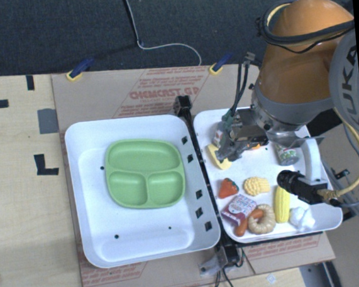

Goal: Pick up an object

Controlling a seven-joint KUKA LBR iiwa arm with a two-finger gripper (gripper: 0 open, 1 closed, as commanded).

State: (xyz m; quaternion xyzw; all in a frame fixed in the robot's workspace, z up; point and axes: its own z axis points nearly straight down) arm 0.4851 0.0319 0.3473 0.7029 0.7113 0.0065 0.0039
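- Several toy foods lie in the right bin: a strawberry, corn, a donut, a yellow piece near the bin's left wall.
- The jaws hang just over that yellow piece; whether spread or pinching, I cannot tell.
- A green plate sits in the left bin.

Arm cut off at 3 o'clock edge, covering right bin's 12 o'clock portion. Gripper finger state indeterminate. Yellow item beneath it partly hidden.
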